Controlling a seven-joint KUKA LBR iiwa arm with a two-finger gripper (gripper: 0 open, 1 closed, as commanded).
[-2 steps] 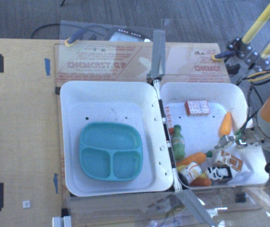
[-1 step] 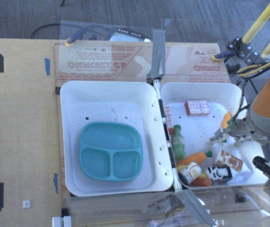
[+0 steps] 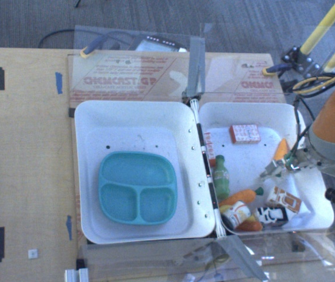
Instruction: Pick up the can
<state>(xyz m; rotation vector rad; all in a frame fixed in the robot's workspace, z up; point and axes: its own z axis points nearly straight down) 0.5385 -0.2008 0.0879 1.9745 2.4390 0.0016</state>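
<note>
Light wooden bench [image 3: 26,175] bearing two white bins side by side: left bin [image 3: 91,122], right bin [image 3: 250,113].

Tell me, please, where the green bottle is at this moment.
In the camera view, the green bottle lies in the right bin, close against its left wall, just above the carrot.

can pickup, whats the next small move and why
Probably shift the gripper toward the bin's near-left corner and lower it. It sits above the right bin, beside the carton, while what looks like the can lies farther left, wedged among the carrot and green bottle.
</note>
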